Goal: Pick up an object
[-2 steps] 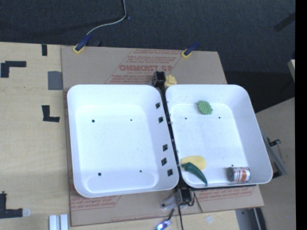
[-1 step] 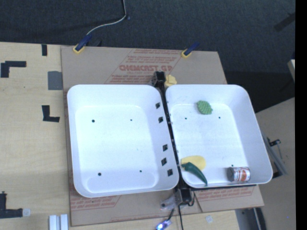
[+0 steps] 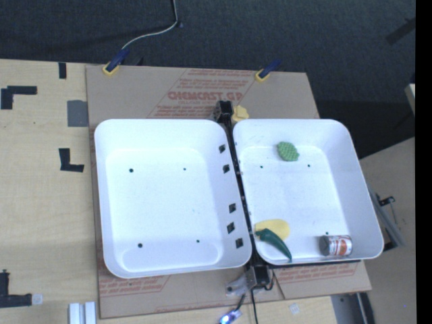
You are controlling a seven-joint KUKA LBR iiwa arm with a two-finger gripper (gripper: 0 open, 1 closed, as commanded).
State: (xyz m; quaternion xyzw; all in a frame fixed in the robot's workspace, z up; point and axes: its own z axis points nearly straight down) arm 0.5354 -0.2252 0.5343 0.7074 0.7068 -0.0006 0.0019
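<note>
The one camera hangs above the bench (image 3: 40, 181) and looks down at a slant, far enough back to take in both white bins whole. The left bin (image 3: 108, 201) and the right bin (image 3: 361, 194) sit just below the middle of its view, with the cardboard sheet (image 3: 202, 90) and dark floor (image 3: 283, 19) beyond them.

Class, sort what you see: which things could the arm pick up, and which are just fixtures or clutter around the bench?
Could be picked:
green textured ball
yellow and green toy
small can

Just there:
left bin
right bin
cardboard sheet
two clamps
</note>
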